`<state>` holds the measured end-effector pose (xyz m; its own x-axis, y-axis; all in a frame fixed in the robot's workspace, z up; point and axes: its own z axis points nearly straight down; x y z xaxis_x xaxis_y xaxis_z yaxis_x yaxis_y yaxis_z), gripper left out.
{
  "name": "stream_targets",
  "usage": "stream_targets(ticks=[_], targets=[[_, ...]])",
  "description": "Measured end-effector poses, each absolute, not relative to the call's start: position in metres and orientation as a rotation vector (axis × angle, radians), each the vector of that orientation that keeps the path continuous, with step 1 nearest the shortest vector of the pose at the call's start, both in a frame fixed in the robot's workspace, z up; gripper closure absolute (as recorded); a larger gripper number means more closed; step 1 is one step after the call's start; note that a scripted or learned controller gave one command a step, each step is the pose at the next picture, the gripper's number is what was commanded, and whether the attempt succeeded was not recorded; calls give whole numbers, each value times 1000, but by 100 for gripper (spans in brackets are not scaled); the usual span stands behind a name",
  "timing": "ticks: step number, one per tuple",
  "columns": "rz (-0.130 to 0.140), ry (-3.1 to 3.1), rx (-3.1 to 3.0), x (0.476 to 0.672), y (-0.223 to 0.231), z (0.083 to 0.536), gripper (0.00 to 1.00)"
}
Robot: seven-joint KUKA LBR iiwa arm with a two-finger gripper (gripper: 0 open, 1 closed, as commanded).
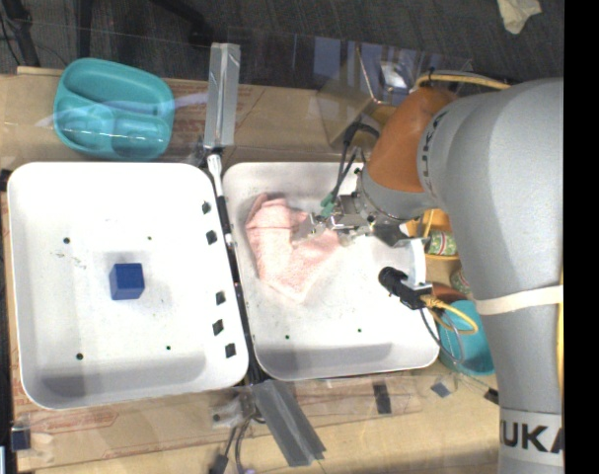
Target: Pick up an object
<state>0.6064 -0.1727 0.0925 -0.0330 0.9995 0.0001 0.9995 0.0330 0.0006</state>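
A wooden bench [309,107] stands on a dark floor [279,8]. A crumpled scrap [511,5] lies on the floor at the upper right. A teal tub [113,109] sits on the bench's upper left corner. The light is even.

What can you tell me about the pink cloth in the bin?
The pink cloth looks soft, like a small towel, pale pink and crumpled into a loose heap with folds. It lies on the floor of the right white bin, towards its left and far side. The gripper is down at the cloth's right edge, where the fabric bunches up.
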Motion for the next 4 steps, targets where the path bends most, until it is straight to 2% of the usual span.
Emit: stream_targets(ticks=[1,2,3,4], targets=[[-1,2362,2074,610,-138,93,0],[0,2366,2070,611,-137,104,100],[0,2366,2070,611,-137,104,0],[-4,2510,1884,657,-101,94,0]])
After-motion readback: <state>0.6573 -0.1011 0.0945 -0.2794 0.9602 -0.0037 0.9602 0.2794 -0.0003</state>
